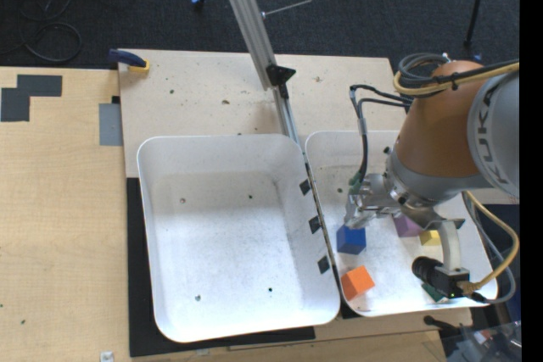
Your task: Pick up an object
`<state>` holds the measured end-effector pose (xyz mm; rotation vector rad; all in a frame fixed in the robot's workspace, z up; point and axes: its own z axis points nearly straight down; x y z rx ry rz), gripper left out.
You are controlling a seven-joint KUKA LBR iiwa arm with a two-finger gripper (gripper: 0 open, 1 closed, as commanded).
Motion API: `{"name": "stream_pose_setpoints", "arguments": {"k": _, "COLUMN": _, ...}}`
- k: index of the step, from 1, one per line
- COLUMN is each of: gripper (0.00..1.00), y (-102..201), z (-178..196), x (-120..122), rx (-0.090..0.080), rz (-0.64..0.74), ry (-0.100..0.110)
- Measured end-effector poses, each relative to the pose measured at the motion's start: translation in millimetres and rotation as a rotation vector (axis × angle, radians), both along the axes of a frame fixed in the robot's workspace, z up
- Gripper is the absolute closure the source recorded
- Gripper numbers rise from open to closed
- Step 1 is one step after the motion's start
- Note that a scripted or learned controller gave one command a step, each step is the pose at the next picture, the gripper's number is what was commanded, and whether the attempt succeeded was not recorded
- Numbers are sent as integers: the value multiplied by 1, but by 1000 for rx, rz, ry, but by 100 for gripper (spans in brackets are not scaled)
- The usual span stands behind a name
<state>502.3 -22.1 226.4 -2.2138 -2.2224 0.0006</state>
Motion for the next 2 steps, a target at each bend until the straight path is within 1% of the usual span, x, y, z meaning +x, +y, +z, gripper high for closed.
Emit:
{"name": "stream_pose_setpoints", "arguments": {"k": 1, "gripper": 100, "y": 47, "z": 10, "x": -3, "rx": -1, "rz": 1, "ry": -1}}
{"name": "stream_pose_setpoints", "arguments": {"k": 2, "gripper": 100, "y": 94, "z": 1, "x": -3, "rx": -2, "rz": 0, "ry": 1}}
